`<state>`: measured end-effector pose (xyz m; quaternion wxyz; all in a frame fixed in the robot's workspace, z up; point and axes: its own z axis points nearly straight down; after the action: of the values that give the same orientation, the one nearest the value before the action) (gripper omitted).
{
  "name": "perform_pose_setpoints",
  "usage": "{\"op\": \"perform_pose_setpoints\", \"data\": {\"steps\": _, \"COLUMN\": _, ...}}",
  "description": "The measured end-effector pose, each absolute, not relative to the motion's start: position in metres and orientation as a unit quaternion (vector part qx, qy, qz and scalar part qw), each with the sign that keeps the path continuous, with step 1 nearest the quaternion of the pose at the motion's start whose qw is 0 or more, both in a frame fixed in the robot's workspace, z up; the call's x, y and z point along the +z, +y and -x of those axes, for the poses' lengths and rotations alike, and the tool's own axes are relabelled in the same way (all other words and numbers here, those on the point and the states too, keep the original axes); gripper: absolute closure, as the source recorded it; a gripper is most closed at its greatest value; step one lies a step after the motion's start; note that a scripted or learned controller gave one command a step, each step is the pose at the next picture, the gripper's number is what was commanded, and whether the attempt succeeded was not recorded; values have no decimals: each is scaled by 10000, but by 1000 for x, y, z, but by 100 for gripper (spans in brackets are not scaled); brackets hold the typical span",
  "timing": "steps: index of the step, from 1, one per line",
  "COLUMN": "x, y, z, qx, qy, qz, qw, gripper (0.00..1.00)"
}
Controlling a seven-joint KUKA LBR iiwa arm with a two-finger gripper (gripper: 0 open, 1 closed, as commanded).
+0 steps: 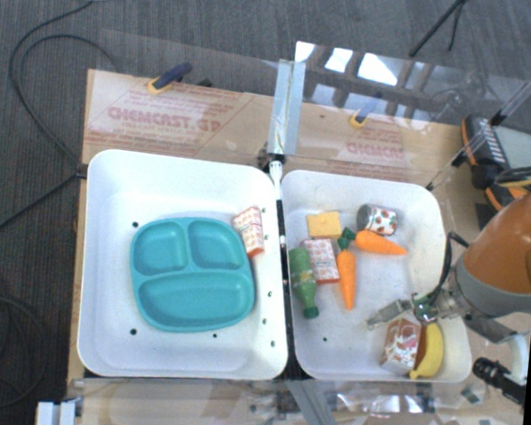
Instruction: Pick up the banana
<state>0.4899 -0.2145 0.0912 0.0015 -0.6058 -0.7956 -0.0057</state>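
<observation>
Counting across the bench gives two white bins side by side, the left bin [102,237] and the right bin [434,220]. One teal divided plate [192,279] with three compartments lies in the left bin, and one small red-and-white packet [249,231] leans at the plate's far right corner, close to the wall between the bins. Inside the right bin are one yellow cheese block [324,225], one small can [378,220] on its side, two carrots, one green bottle [303,279], one pink-patterned packet [322,260], one red-labelled packet [402,344] and one banana [430,352]. Of the carrots, the far carrot [380,245] lies crosswise just near of the can, and the near carrot [346,278] points toward the near side, between the pink-patterned packet and the open floor of the bin. The banana sits in the near right corner of the right bin, curved along the right wall and touching the red-labelled packet on its left. From the right comes the arm [506,256], grey with an orange band, and the claw [415,310] hangs low over that corner, just far of the banana and the red-labelled packet. One metal finger [387,314] juts left over the bin floor; whether the claw is spread or pressed together I cannot tell, and nothing is seen pinched in it.
</observation>
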Motion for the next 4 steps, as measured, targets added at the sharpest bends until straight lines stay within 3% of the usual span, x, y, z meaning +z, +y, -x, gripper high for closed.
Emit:
{"op": "perform_pose_setpoints", "data": {"steps": 1, "x": 90, "y": -215, "z": -490, "qx": -56, "qy": -8095, "qz": 5871, "qw": 7, "gripper": 0}}
{"op": "perform_pose_setpoints", "data": {"steps": 2, "x": 96, "y": -182, "z": -484, "qx": 5, "qy": -8477, "qz": 5305, "qw": 23, "gripper": 0}}
{"op": "perform_pose_setpoints", "data": {"steps": 3, "x": 88, "y": -217, "z": -504, "qx": -52, "qy": -8460, "qz": 5332, "qw": 15, "gripper": 0}}
{"op": "perform_pose_setpoints", "data": {"steps": 4, "x": 90, "y": -220, "z": -493, "qx": -38, "qy": -8758, "qz": 4825, "qw": -94, "gripper": 0}}
